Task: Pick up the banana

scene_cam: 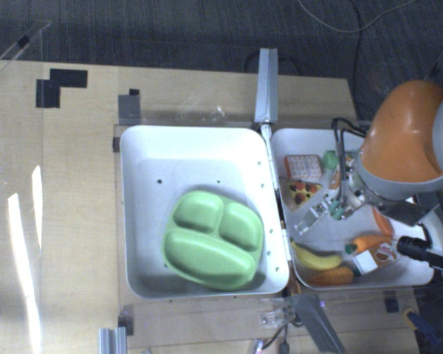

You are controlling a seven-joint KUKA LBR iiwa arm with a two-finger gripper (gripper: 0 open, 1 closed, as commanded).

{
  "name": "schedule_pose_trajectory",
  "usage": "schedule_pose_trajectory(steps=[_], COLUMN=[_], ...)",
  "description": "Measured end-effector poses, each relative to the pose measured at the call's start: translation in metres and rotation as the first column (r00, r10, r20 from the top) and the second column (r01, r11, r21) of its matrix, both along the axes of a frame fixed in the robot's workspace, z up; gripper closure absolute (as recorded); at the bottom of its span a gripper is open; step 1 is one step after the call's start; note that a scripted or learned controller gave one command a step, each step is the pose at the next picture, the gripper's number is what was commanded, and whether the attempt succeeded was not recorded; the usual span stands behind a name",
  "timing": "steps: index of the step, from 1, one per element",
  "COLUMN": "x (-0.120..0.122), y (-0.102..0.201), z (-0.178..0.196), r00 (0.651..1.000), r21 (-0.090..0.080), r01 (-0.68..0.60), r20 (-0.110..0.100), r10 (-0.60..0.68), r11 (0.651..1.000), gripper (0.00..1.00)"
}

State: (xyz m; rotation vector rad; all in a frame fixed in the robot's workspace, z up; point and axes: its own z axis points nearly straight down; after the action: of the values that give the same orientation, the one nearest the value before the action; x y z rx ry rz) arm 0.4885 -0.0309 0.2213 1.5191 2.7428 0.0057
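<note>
In the left bin (133,198) lies a green tray (214,238). The banana (316,257) rests at the right bin's (421,277) front edge, beside an orange item (329,276). The gripper (316,216), fingers apart and empty, hovers behind it; approach step. Next: shift forward, descend.

My arm (410,142) ran off the right edge and covered the right bin's (310,142) far corner; small items beside my gripper (325,211) were too blurred to identify.

Wooden bench (74,220) under two white bins (144,271)
</note>
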Motion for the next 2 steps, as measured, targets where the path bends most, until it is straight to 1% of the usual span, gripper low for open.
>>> schedule_pose_trajectory(steps=[1,2], x=[0.002,0.0], y=[-0.067,0.003], z=[-0.108,-0.036], r00=[0.965,0.902], r21=[-0.005,-0.003], r01=[-0.264,-0.431], r20=[0.005,0.001], r10=[0.264,0.431], r11=[0.965,0.902], gripper=[0.0,0.0])
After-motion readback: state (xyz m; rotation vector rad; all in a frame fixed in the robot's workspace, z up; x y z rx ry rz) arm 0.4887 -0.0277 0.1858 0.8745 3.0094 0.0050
